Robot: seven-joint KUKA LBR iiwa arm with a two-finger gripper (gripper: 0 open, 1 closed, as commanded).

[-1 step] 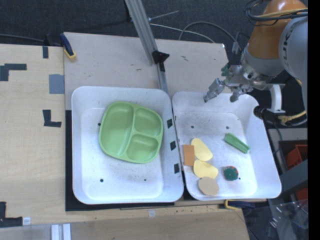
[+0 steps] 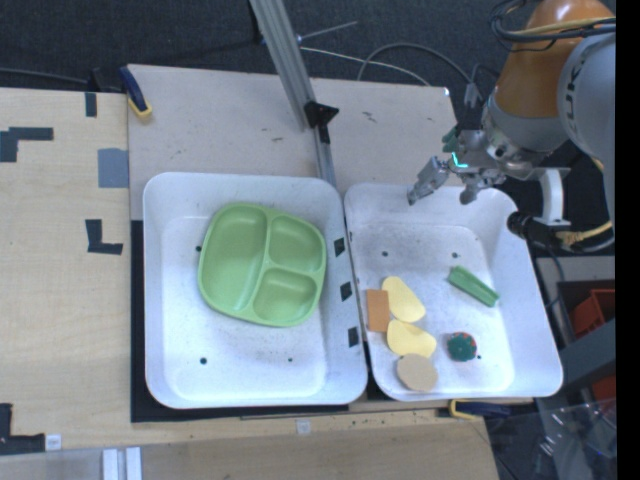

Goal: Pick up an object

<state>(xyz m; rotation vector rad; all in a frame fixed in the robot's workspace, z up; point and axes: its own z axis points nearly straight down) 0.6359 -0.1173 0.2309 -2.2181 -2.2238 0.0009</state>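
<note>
My gripper hangs open over the far edge of the right bin, with nothing between its fingers. Well below it in that bin lie a green stick-shaped piece, two yellow pieces, an orange block, a tan round piece and a small dark green and red piece. All of them rest on the bin floor, apart from the gripper.
A green divided plate lies in the left bin. A grey metal pole runs from the top down to the seam between the bins. Cables lie behind the right bin, near the arm.
</note>
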